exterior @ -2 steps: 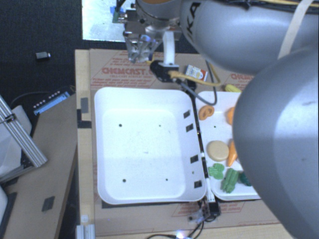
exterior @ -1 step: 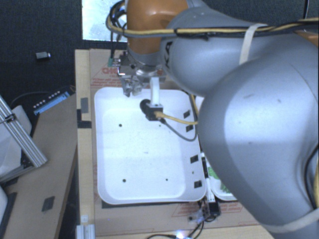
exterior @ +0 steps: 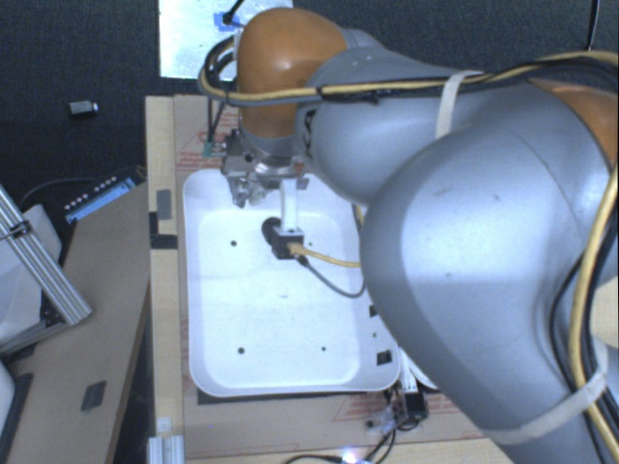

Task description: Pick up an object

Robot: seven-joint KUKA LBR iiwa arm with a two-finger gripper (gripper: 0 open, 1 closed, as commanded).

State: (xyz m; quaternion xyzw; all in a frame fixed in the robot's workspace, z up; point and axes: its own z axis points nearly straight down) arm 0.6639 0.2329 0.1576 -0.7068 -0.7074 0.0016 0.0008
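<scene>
My gripper [exterior: 247, 191] hangs low over the far left corner of the white bin [exterior: 218, 356], below the orange band [exterior: 280, 51] of the wrist. It is small and partly in shadow, and I see nothing clearly held under it. The bin's floor shows plain white with a few small dark dots. My grey arm [exterior: 464, 220] covers the bin's right rim and everything to the right of it.
The arm's bulk fills the right half of the view. An aluminium frame [exterior: 44, 278] stands off the bench at the left, and a blue and black strip [exterior: 97, 196] lies beyond it. A reflective white sheet [exterior: 198, 27] lies behind the bin.
</scene>
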